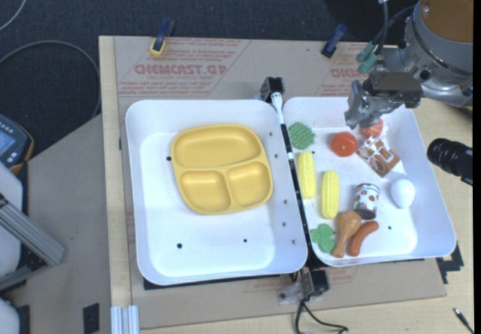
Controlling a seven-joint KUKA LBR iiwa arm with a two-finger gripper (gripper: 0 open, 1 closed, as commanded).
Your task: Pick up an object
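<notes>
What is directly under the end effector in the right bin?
Under the end effector an orange-red piece peeks out beside the tomato, above the right bin floor. The end effector covers most of it, so what it is cannot be told.

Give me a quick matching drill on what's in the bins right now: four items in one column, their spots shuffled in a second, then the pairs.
Items:
1. yellow divided plate
2. white egg
3. tomato
4. drumstick

Places:
A. right bin, near its front edge, beside the sausage
B. right bin, just below the gripper
C. left bin, middle
D. right bin, toward its right side

Pairs: 1-C, 2-D, 3-B, 4-A
</notes>
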